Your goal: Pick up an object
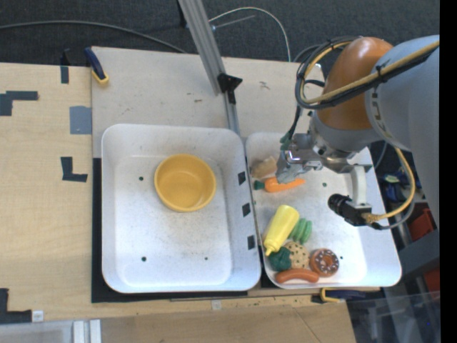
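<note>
Camera view shows no readable writing. One toy carrot [284, 185], orange with a green end, lies in the right bin [357, 263] directly beneath the gripper [291, 164]; whether the jaws are released or clenched cannot be told. Nearby sit one yellow corn cob [280, 227], one doughnut [325, 261] and one sausage [298, 276]. One yellow bowl [185, 182] sits in the left bin [128, 249].

Single fixed camera, mounted above the tabletop [43, 191], looking down at a slant. Both white bins sit mid-frame: left bin [121, 263], right bin [378, 263]. My arm [357, 84] enters from the frame's right. Range moderate: whole bins plus dark floor beyond the far edge fit.
</note>
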{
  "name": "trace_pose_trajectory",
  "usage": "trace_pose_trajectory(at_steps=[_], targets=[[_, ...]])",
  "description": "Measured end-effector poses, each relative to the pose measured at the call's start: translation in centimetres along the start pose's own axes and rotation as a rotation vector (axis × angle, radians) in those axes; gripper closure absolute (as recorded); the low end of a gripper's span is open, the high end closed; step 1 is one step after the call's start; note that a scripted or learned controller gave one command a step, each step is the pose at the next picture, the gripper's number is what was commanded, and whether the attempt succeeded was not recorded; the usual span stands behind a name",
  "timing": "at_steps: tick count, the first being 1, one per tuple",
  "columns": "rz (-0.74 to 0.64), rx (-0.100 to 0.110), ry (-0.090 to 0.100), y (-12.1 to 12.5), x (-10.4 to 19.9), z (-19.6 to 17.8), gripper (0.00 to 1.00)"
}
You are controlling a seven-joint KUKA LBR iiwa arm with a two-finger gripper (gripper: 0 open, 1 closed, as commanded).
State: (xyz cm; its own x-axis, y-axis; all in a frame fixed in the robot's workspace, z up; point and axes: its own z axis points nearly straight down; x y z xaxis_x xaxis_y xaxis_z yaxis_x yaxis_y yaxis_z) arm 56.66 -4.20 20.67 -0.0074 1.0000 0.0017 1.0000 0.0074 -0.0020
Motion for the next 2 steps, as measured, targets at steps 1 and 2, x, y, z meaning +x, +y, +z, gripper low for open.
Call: trace_pose_trajectory(at_steps=[1, 2], targets=[[0.000, 0.001, 0.000, 0.4, 5.5, 0.4, 1.00], [0.000, 0.000, 0.000, 1.5, 11.0, 0.7, 1.00]])
